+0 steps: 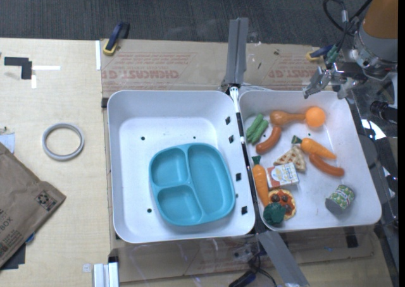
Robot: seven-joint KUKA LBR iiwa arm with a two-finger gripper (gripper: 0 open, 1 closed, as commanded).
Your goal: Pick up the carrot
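Two carrots lie in the right bin (354, 153). One carrot (260, 182) is orange with a green top and lies along the bin's left wall. The other carrot (318, 148) rests near the middle right, its green end pointing left. My gripper (325, 83) hangs above the bin's back rim at the upper right, well clear of both carrots. It is open, with nothing between its fingers.
The right bin also holds green beans (256, 128), a sausage (268, 140), an orange gourd (286, 117), an orange ball (315, 117), a second sausage (326, 166), a cracker pack (284, 174), a pizza slice (282, 200), broccoli (273, 215) and a small can (340, 198). A blue divided plate (190, 183) sits in the left bin.
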